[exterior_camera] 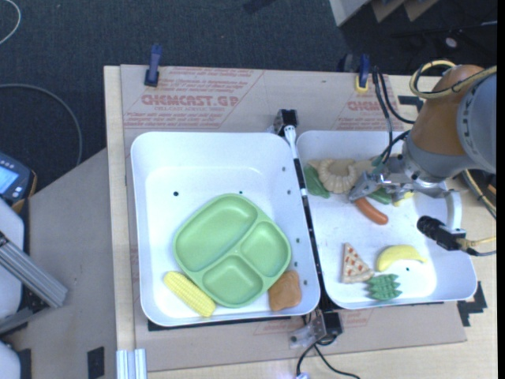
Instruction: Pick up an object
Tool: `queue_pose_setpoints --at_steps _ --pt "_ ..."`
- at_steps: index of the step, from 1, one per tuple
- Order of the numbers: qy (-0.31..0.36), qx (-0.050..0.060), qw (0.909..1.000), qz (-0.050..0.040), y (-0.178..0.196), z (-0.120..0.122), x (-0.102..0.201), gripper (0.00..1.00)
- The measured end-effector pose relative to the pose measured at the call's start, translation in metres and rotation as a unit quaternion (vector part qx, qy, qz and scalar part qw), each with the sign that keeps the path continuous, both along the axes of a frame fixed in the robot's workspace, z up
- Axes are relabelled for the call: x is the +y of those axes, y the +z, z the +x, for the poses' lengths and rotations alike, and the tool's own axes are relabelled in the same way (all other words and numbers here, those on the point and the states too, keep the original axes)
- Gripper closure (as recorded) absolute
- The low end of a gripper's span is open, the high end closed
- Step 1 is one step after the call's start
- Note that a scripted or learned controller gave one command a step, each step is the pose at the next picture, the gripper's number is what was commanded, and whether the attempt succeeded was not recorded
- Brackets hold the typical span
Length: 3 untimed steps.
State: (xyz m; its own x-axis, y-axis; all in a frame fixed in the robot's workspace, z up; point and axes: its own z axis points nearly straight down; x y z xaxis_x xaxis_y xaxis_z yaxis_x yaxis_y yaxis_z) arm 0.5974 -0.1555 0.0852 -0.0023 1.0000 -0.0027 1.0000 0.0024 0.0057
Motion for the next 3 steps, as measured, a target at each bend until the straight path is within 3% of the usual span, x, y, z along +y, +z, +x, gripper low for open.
queue_pose_setpoints --at_steps 1,2,3 --pt "-0.001 0.001 1.0 0.0003 0.011 -0.002 0.0 1.0" --pt "0.0 -0.002 1.0 0.0001 0.101 -0.01 0.008 1.0" --pt "-0.002 0.0 1.0 0.0002 0.134 -0.027 0.003 1.0"
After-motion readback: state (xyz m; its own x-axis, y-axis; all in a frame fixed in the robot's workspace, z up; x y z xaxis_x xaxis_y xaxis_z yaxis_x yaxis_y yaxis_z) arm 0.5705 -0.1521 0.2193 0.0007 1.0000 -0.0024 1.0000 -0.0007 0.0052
